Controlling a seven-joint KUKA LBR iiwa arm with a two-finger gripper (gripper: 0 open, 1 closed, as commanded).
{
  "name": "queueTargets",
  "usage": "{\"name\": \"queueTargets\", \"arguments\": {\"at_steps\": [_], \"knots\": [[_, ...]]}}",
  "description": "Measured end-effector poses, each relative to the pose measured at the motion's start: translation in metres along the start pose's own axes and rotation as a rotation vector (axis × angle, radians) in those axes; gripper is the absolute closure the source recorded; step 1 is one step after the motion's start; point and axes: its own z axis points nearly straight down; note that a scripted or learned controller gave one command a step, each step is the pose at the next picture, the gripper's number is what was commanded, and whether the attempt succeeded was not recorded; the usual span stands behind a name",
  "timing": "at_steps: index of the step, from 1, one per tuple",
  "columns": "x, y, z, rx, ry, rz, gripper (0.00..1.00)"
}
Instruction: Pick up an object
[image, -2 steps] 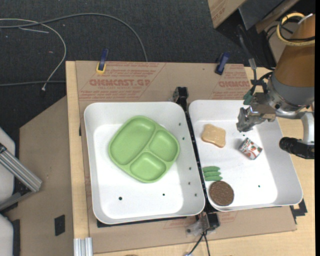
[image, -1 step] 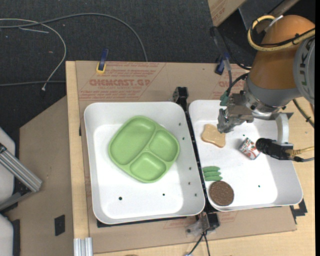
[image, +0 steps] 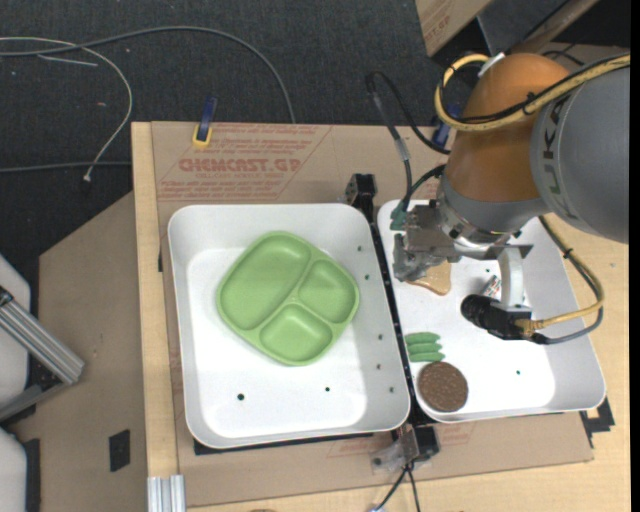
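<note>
2 white bins side by side on a cardboard-covered bench. Left bin: 1 green plate with 3 compartments, lying flat near the middle. Right bin: a tan piece of food near its upper left, green pea pods against its left wall, a brown round cookie just below the pods at the front corner. Arm reaches in from the right, low over the right bin. Gripper sits at the tan piece, touching or just above it; cannot tell which. Claw state: cannot tell.
</note>
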Motion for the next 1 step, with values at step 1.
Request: {"name": "queueTargets", "arguments": {"at_steps": [1], "knots": [[0.052,0.0,0.0149,0.0,-0.001,0.001,1.0]]}}
